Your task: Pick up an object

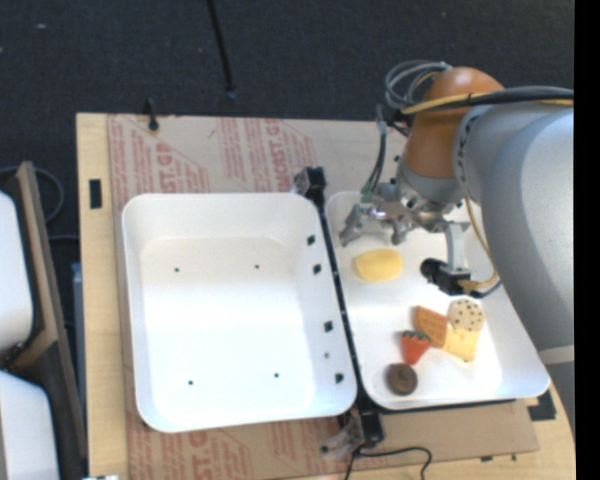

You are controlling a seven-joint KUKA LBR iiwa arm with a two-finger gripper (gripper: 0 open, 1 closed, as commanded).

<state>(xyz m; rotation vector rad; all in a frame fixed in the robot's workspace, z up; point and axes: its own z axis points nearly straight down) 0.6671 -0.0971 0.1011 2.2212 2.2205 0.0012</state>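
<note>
In the right bin (pixel 515 363), a yellow oval object (pixel 378 265) lies near the far left corner. My gripper (pixel 376 228) hangs just behind and above it, open, its two grey fingers (pixel 352 228) spread apart with nothing between them. Toward the near side lie an orange block (pixel 430 323), a pale yellow cheese-like wedge with holes (pixel 464 330), a small red piece (pixel 413 348) and a brown round disc (pixel 401 379).
The left bin (pixel 230 308) stands beside the right one, the two sharing a dark-clipped middle rim (pixel 332 298). Both rest on a cardboard sheet (pixel 220 158). The grey arm (pixel 520 198) covers the right bin's far right side.
</note>
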